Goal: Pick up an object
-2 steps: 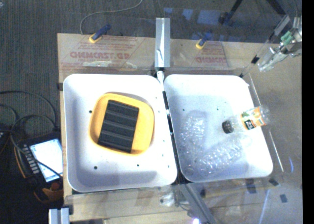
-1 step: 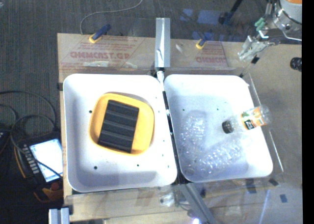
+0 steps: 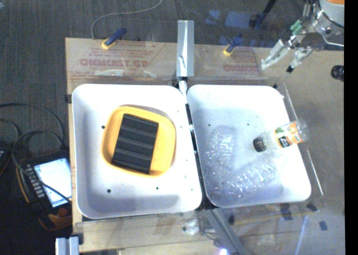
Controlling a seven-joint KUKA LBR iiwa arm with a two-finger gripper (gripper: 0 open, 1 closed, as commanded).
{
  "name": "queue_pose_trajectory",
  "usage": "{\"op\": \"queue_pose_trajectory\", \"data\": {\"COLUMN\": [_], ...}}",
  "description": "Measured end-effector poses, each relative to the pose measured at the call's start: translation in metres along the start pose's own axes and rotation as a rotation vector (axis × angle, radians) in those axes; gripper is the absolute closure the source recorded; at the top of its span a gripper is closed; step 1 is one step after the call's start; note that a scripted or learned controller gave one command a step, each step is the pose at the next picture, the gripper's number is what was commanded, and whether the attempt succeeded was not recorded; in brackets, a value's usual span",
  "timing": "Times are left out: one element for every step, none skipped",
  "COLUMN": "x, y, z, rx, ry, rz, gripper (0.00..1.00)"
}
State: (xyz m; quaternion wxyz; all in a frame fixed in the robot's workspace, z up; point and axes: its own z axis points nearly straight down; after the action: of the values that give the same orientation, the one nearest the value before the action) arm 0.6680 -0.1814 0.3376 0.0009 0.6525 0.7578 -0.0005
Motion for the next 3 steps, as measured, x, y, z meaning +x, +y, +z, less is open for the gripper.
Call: {"op": "queue_pose_trajectory", "data": {"x": [0.049,-0.009,-0.016], "y": [-0.039,-0.089,-0.118], "z": [0.138,0.199,0.241], "rx": [0.002,0.002,-0.004], "ry": [0.003,0.003,0.006], "rz": [-0.027,0.096,0.071], "gripper": [0.0,0.0,0.0]}}
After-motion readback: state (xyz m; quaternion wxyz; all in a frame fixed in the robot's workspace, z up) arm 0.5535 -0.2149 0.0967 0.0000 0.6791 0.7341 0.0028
